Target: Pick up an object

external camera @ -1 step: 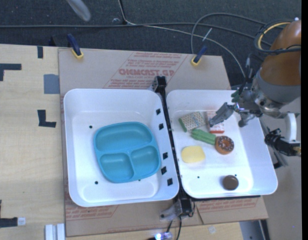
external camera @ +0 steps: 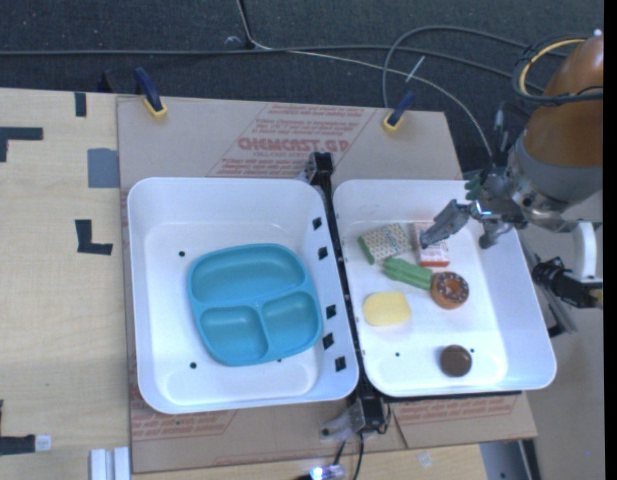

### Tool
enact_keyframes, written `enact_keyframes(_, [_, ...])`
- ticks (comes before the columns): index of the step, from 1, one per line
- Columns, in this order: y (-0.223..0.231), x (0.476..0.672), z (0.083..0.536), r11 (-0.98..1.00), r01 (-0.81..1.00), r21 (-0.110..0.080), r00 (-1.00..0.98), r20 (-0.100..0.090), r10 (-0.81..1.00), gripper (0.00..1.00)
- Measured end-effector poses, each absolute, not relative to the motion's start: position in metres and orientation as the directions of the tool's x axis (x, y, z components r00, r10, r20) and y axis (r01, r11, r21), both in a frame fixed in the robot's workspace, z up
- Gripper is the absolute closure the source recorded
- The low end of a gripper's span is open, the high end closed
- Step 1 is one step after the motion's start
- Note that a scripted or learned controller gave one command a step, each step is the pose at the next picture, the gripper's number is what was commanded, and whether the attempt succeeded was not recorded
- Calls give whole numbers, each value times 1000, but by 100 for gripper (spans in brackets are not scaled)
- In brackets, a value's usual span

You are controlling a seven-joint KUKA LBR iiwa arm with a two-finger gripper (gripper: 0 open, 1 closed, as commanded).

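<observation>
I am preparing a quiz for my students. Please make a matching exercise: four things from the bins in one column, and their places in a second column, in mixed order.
Things:
1. blue tray
2. yellow block
3. brown disc
4. donut

Places:
a. near front edge of right bin
b. left bin
c. right bin, close to the divider
d. right bin, at the right end of the green piece

Pairs: 1-b, 2-c, 3-a, 4-d

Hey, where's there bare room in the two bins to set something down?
Left bin: a bare strip behind the blue tray. Right bin: bare floor between the yellow block and brown disc. Crowded around the donut, under the gripper.
</observation>
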State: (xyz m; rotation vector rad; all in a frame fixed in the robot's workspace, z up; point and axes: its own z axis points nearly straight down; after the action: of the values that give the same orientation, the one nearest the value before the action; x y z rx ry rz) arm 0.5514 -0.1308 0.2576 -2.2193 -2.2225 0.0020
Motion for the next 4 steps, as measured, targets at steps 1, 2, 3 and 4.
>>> enact_keyframes(1, [-121,552,198,1,1000,-8,-1,1,1000,0])
enact_keyframes(2, [-122,546,153,1,1000,-6,-1,0,1000,0])
enact_keyframes(3, [-132,548,97,1,1000,-6,-1,0,1000,0])
enact_keyframes(4, [-130,548,110,3,1000,-4,-3,2,1000,100])
